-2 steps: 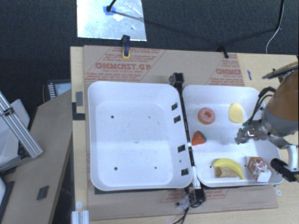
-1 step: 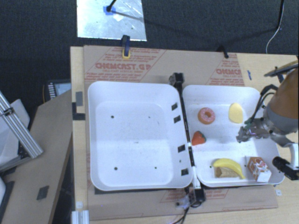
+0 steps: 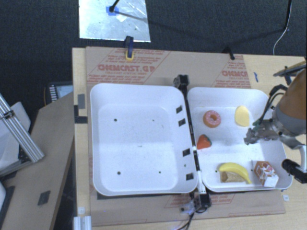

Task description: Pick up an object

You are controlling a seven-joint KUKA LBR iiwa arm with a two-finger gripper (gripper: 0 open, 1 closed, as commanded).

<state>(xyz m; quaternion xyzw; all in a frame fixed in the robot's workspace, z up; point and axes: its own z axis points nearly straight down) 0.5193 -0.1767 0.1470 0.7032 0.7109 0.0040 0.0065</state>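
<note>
The right bin [image 3: 225, 96] holds a pink donut [image 3: 211, 119], a pale yellow lemon-like piece [image 3: 242, 115], a red strawberry [image 3: 204, 142], a banana [image 3: 234, 170] lying on a brown slice [image 3: 231, 177], and a small red-and-white carton [image 3: 266, 173]. My gripper [image 3: 253, 136] hangs over the right part of this bin, below the yellow piece and above the carton. Nothing shows between its fingertips.
The left bin [image 3: 105, 99] sits beside the right one, with a black divider strip [image 3: 188, 135] and clips between them. Both rest on brown cardboard [image 3: 144, 66]. A yellow clamp [image 3: 129, 51] stands at the back. Cables run along the arm at the right.
</note>
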